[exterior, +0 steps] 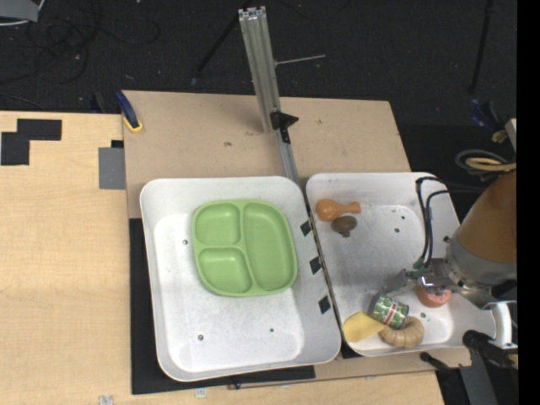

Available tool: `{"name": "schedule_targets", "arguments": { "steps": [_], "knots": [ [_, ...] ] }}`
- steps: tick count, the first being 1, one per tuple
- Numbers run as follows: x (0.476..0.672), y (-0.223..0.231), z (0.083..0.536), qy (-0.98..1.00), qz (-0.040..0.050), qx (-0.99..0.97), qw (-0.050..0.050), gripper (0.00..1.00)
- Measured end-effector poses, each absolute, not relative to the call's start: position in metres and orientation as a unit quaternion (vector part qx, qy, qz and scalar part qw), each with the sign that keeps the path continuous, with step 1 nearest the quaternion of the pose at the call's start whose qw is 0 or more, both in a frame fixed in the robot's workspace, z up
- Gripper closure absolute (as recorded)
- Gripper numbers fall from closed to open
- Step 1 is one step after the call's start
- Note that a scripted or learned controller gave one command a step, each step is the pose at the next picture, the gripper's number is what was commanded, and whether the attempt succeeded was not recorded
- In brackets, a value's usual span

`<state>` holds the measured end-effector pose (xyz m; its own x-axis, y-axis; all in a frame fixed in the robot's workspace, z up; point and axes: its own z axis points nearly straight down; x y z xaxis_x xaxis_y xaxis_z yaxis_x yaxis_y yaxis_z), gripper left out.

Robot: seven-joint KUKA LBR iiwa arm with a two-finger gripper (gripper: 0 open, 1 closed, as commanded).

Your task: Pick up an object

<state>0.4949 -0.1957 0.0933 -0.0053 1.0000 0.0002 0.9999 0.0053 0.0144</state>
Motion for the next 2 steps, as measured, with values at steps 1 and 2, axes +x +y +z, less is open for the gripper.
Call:
{"name": "schedule_targets", "arguments": {
  "steps": [1,2],
  "knots": [
    [0.495,-0.205,0.107,0.706,0.0013,0.708,0.016,1.00],
    [0.498,-0.200,0.168,0.708,0.0009,0.707,0.001,1.00]
  ]
}}
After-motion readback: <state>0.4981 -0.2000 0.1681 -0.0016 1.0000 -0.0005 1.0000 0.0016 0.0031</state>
